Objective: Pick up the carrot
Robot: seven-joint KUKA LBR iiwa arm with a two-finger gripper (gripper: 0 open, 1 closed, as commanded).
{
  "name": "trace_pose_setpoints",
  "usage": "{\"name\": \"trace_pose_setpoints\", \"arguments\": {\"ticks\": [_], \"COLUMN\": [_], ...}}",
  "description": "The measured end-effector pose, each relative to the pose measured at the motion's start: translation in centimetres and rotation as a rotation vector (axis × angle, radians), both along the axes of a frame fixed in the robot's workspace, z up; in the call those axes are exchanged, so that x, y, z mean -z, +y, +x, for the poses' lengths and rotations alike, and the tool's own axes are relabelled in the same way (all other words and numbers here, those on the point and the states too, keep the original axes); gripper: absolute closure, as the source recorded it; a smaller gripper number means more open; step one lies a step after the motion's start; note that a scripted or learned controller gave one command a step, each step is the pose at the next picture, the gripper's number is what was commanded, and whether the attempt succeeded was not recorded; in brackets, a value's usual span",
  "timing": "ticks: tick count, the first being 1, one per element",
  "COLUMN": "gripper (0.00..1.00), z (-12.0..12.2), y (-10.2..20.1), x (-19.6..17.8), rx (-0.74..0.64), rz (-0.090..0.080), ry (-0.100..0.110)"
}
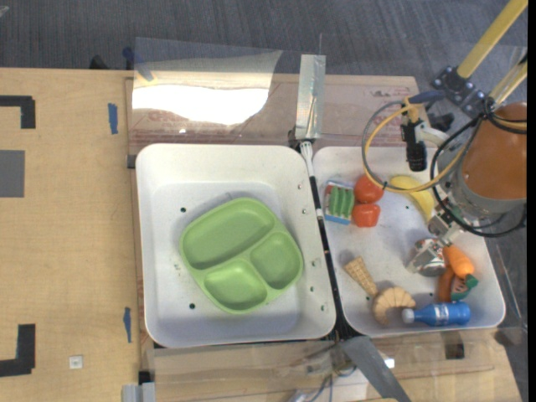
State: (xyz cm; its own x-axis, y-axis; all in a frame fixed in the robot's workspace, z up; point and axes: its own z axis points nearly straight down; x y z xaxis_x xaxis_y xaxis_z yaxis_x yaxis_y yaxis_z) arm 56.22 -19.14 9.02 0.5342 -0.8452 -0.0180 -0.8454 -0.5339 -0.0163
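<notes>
Blue bottle (442, 313), smooth plastic, lies at the right bin's (494, 296) front edge.
We note the tapered orange carrot (459, 261) beside the metallic jaws (429, 256); grip state unreadable.

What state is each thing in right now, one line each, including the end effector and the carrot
end effector: low in the right bin, beside the carrot; grip unclear.
carrot: lying in the right bin, not visibly between fingers.
green plate: flat in the left bin, compartments bare.
blue bottle: lying on its side.
ice cream cone: lying flat.
banana: lying flat, partly behind cables.
</notes>
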Motion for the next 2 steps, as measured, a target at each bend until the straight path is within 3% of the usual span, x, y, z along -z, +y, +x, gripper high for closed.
{"name": "trace_pose_setpoints", "arguments": {"ticks": [1, 2], "gripper": [0.00, 0.00], "z": [-5.7, -7.1], "y": [-0.4, 6.3], "x": [-0.9, -1.0], "rx": [0.168, 0.359], "rz": [0.000, -0.018], "ry": [-0.003, 0.007]}}
